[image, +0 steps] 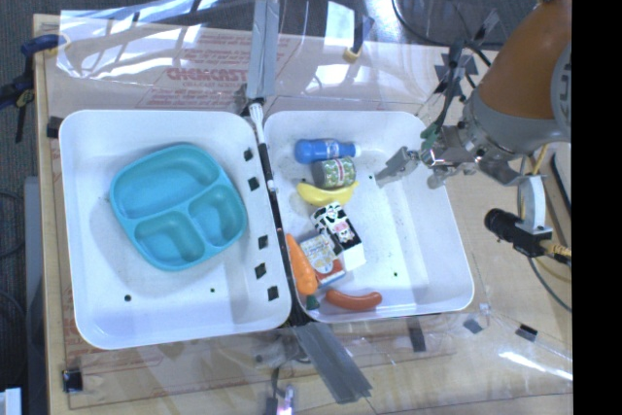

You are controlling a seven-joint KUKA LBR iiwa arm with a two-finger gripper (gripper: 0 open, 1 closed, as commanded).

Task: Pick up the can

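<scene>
The can has a green label and lies on its side in the upper left of the right bin. It is wedged between a blue bottle above it and a banana below it. My gripper hangs over the right bin, a short way to the right of the can and apart from it. It reaches in from the bin's right rim and holds nothing that I can see.
Below the banana lie a cow-print carton, a carrot and a sausage. The left bin holds a blue divided plate. A black divider separates the bins. Cables run at the upper right.
</scene>
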